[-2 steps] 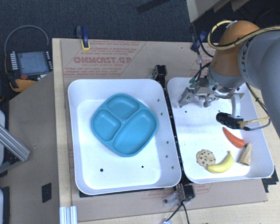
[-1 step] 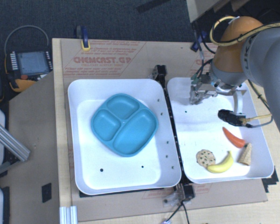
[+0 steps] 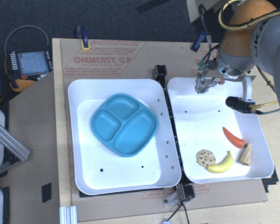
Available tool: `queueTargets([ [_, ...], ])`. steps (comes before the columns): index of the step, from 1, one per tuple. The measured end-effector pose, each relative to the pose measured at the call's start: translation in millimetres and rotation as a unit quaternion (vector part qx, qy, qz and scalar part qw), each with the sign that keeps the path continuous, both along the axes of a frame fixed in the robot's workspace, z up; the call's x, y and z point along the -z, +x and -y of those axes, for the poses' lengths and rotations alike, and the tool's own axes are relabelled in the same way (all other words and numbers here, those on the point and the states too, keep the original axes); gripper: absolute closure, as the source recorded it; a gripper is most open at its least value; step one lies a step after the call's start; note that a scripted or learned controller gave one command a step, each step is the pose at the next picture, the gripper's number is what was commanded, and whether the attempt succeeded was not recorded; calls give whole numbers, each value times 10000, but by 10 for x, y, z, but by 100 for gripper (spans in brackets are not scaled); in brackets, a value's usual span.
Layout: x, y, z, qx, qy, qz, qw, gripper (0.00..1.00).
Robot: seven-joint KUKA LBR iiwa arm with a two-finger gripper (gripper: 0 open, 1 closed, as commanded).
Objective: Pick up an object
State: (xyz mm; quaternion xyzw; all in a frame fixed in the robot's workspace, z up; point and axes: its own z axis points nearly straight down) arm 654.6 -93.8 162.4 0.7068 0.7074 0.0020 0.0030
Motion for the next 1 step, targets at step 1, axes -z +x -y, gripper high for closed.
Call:
queueTargets([
  [1,-491,104,-19,-2,-2,7,10000,100],
])
